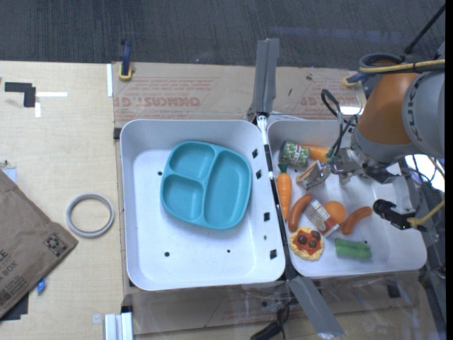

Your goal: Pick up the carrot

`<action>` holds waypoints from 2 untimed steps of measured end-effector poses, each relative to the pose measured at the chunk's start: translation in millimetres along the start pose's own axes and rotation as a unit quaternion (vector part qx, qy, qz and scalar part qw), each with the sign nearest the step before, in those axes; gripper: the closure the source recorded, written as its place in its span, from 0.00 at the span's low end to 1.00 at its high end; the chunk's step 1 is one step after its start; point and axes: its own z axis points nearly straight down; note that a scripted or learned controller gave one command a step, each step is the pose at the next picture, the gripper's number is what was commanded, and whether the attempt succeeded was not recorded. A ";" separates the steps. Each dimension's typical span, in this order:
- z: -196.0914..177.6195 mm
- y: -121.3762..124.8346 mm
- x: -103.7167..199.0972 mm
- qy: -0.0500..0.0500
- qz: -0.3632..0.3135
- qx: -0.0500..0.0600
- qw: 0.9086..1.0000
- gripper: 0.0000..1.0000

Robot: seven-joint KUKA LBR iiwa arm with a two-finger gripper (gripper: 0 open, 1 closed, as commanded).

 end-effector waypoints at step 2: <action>-95.6 -95.8 78.4 0.000 0.032 0.000 0.999 0.00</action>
